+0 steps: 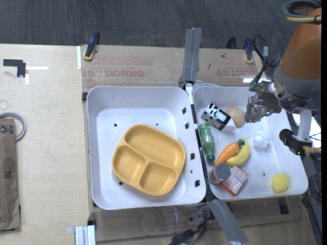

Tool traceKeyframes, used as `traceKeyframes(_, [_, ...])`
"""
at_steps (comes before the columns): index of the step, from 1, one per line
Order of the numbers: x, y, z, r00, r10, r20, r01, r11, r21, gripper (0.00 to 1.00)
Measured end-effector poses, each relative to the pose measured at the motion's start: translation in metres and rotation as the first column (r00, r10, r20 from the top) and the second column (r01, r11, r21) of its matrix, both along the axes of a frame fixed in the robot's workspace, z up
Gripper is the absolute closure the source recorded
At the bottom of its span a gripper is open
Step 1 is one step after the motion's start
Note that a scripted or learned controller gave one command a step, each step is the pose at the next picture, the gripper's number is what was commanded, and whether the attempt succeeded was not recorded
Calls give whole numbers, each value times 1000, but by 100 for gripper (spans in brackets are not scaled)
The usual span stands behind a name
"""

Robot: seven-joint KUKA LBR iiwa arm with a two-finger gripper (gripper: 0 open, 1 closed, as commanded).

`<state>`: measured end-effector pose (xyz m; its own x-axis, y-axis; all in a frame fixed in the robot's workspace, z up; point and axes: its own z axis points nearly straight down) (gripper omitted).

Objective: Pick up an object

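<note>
The robot's gripper (254, 112) hovers at the right bin's (295, 185) far side, just right of a tan egg-shaped object (236, 117); whether it is spread cannot be told. A clean pick means descending squarely, clear of the neighbouring black-and-white box (215, 116).

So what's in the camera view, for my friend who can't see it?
A grey and orange robot arm reaches in from the right, its claw low over the right bin, close to a beige egg, a green bottle, a carrot, a banana and a lemon. The left bin holds a yellow divided plate.
</note>
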<state>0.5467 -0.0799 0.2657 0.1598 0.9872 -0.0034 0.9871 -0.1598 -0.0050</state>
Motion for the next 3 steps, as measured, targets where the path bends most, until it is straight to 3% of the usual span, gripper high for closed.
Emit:
traceKeyframes(1, [13, 2, 131, 995, -100, -2, 100, 995, -2, 100])
traceKeyframes(2, [21, 73, 56, 971, 239, -3, -239, 971, 2, 100])
traceKeyframes(3, [42, 50, 13, 926, 378, -1, -378, 926, 3, 100])
